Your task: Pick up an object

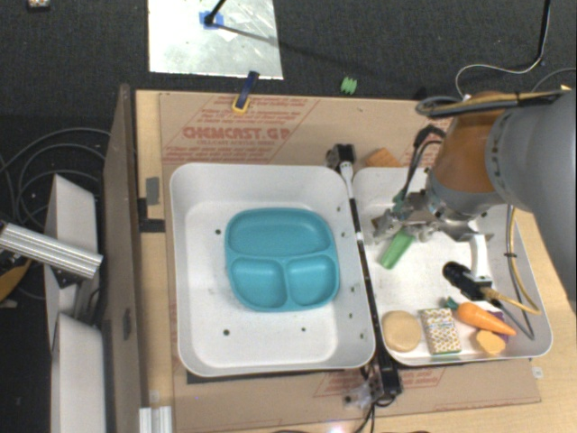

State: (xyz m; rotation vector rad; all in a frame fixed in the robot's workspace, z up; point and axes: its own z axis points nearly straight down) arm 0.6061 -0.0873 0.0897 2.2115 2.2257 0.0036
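Note:
My gripper [407,225] hangs over the upper left part of the right bin [532,354], reaching in from the right. A green cylinder [394,251] lies slanted just below it, and its upper end meets the gripper's underside. Along the bin's front edge sit a round tan cookie [402,330], a small patterned block [440,330], an orange carrot [485,317] and an orange chunk [491,342]. From this angle the gripper's body hides whether the cylinder is gripped.
The left bin [198,242] holds a blue divided plate [281,258]. A divider rail [361,260] runs between the two bins. An orange-tan piece [382,158] lies on the cardboard behind the right bin.

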